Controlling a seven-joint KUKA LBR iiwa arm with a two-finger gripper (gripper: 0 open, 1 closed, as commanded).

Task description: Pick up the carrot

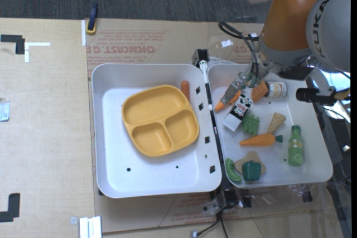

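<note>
Carrot (pixel 261 140) hemmed by broccoli (pixel 250 124), bottle (pixel 295 145)

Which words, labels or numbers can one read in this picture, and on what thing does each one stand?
"KUKA", partly cut off, on the grey arm.
Red print on the cardboard under the bins: upside down, too blurred to read.
Label on the small bottle: too small to read.
Label on the green bottle: too small to read.

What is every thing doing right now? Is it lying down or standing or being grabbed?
Carrot: lying flat in the right bin, untouched.
Green bottle: lying down beside the carrot.
Small brown-capped bottle: lying on its side.
Yellow plate: flat, right way up, in the left bin.
Gripper: low over the right bin's far corner.
</note>
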